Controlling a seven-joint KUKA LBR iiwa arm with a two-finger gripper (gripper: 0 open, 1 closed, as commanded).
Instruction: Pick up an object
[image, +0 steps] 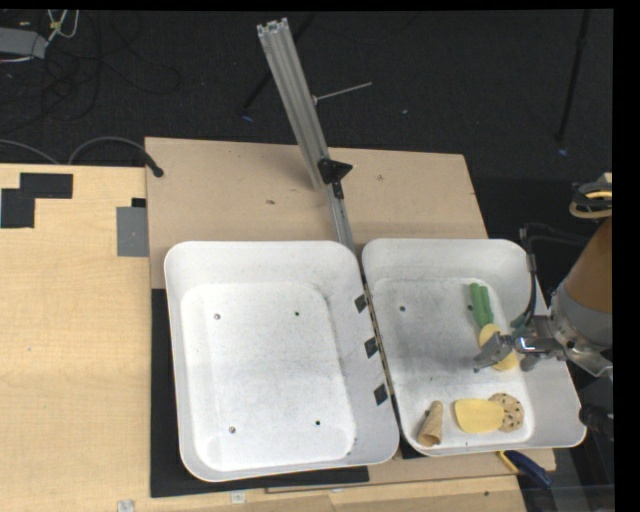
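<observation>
Claw: the gripper (497, 352) sat low in the right bin (430, 268), reaching in from the right; its dark fingers splayed apart toward the left, moderately wide, with nothing visibly clamped between them.
Nearest object: a yellow piece (504, 358) lay touching or just under the fingers, partly hidden by them; whether it was gripped could not be told.
Green and yellow stick (482, 308): lay just beyond the fingertips, angled along the bin floor.
Other objects: a yellow wedge (476, 416) and a speckled cookie (509, 410) lay side by side near the front wall; a tan cone (432, 423) stood to their left.
Left bin (190, 265): well apart from the arm.
Risk, crowding: closing here would likely nudge the stick or pinch two items at once.
Risk, slip: the small rounded yellow piece seemed liable to squirt out sideways.
Risk, wall: the wrist hung near the right rim, so a lift could probably scrape it.
</observation>
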